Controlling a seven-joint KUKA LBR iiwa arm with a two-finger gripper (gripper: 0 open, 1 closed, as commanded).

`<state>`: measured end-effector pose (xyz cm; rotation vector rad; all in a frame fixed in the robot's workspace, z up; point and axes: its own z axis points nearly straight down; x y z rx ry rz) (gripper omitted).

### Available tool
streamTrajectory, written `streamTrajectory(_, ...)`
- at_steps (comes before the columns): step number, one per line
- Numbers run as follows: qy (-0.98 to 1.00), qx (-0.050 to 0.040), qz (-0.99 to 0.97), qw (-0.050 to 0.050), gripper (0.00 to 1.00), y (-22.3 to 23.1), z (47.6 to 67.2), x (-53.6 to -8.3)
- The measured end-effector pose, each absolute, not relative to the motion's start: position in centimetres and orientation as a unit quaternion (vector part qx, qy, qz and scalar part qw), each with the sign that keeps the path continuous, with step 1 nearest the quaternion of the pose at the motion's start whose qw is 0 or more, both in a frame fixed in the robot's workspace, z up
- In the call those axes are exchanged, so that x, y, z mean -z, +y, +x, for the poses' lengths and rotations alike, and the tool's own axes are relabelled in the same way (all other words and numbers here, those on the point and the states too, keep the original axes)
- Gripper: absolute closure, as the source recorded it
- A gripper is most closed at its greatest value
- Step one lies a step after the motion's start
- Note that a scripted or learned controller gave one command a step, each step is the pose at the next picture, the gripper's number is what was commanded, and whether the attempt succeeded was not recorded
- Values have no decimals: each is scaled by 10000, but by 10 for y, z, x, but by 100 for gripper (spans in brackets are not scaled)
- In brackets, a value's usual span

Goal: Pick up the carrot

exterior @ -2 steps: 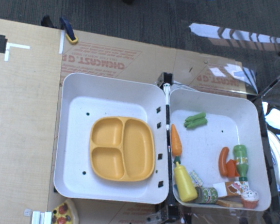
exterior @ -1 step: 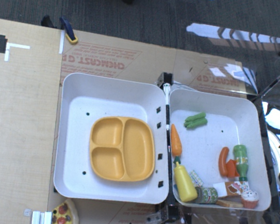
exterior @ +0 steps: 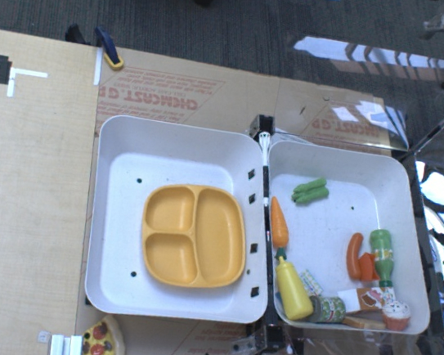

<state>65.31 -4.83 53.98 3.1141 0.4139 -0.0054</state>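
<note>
An orange carrot (exterior: 279, 224) with a green tip lies in the right bin (exterior: 346, 176), against its left wall, pointing toward the back. Its green end touches a yellow bottle (exterior: 293, 291) just in front of it.
The left bin (exterior: 126, 158) holds a yellow three-part plate (exterior: 194, 235). In the right bin lie green beans (exterior: 311, 191), a red sausage (exterior: 353, 255), a green bottle (exterior: 382, 253), a can (exterior: 326, 309) and a cupcake (exterior: 395, 310) along the front. A toy pizza slice (exterior: 100, 341) lies on the bench.
</note>
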Motion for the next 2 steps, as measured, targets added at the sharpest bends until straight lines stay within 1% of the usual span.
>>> streamTrajectory(2,993,7,9951,3,0,18,655,-541)
